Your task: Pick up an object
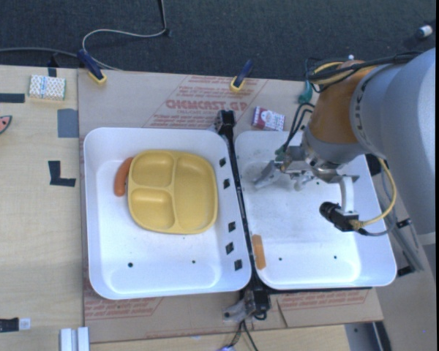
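Note:
A yellow divided plate [173, 191] lies in the left bin [110, 262], with an orange sausage-shaped piece [121, 178] tucked against its left rim. A small orange piece [258, 251] rests at the left wall of the right bin [314, 269]. My gripper [282, 179] hangs low over the upper middle of the right bin. Its fingers [263, 175] are spread open with only bare white floor between them. The gripper is well above and to the right of the small orange piece.
A red and white packet [267, 118] lies on the cardboard behind the right bin. Yellow clamps [241, 75] hold the cardboard's far edge. A black divider [233, 196] runs between the bins. The arm's grey body [395, 123] covers the right bin's far right corner.

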`<state>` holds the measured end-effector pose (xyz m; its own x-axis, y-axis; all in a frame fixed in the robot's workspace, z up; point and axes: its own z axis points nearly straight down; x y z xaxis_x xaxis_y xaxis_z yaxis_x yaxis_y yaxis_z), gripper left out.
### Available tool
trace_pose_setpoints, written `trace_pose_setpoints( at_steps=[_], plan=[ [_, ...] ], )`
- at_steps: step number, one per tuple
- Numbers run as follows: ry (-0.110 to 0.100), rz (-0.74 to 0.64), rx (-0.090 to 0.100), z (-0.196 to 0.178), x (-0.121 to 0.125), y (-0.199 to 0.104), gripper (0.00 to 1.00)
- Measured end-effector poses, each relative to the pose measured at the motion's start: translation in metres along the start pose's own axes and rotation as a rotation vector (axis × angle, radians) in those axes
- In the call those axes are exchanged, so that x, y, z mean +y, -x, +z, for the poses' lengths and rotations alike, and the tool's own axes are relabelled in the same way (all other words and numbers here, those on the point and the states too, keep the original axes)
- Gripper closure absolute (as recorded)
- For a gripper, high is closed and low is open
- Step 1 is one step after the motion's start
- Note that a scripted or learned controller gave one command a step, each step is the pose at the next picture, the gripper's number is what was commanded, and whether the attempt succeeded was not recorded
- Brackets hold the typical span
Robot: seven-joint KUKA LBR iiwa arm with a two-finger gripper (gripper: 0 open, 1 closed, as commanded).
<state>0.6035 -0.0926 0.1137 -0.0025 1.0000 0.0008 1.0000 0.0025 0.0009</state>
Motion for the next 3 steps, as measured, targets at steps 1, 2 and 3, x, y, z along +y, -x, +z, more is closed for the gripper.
trace_pose_setpoints(
  at_steps=[1,2,3],
  plan=[
    [-0.001,0.001,-0.001,0.028,-0.004,0.003,0.0],
    [0.002,0.001,-0.003,0.018,-0.003,0.003,1.0],
    [0.001,0.0,-0.002,0.009,-0.003,0.003,1.0]
  ],
)
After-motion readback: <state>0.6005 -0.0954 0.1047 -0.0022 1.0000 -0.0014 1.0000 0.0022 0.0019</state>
